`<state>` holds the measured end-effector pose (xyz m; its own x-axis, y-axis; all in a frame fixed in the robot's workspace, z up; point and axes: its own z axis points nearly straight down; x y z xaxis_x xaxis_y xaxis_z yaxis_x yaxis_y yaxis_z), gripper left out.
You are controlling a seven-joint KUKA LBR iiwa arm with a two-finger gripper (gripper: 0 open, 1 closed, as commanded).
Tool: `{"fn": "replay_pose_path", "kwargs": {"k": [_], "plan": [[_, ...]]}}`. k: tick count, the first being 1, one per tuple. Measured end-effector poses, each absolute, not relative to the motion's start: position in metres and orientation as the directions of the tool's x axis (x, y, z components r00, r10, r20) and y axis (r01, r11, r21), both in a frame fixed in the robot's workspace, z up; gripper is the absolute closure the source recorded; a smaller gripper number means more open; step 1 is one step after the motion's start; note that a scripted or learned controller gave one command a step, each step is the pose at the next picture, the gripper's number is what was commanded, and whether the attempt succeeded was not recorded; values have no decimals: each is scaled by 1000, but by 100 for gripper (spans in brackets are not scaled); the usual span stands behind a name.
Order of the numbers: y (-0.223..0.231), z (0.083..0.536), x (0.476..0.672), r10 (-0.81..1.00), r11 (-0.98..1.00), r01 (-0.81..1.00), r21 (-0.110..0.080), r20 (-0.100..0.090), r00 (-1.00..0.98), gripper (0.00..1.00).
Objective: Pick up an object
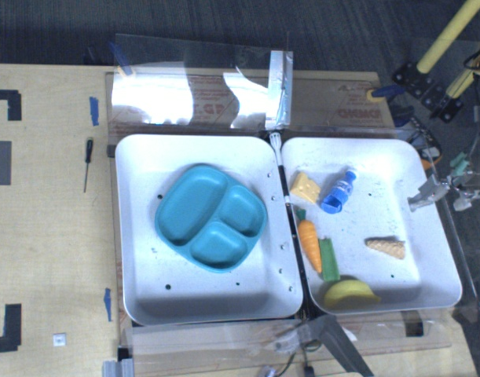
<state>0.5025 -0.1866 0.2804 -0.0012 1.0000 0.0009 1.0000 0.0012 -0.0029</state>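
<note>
Nearest us, at six o'clock in the right bin point(440, 285), lies a yellow fruit point(351, 291), touching the near wall; just beyond it, toward seven o'clock, a green block point(327, 258) lies lengthwise beside an orange carrot point(309, 244), the two touching along their sides and close to the bin's left wall; at four o'clock from the bin's middle a tan wedge-shaped piece point(386, 247) lies on its own, well apart from the rest. In the left bin point(137, 210) a blue divided plate point(212, 217) sits near the middle, tilted on the bin floor. At three o'clock on the right bin, over its rim, we see the gripper point(432, 193), metal-grey, with nothing visibly in it; we cannot tell whether it is spread or pressed together. Farther on, at eleven o'clock, a blue bottle point(337, 193) lies on its side, just beside a pale yellow wedge point(305, 188). Beyond both bins a clear glossy sheet point(192, 96) stands along the far edge.
</note>
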Motion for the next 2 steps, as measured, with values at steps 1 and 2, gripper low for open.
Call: {"fn": "replay_pose_path", "kwargs": {"k": [1,2], "plan": [[-194,234,480,998,61,998,-4,1,-61,0],[-128,158,515,997,-74,997,-8,3,74,0]]}}
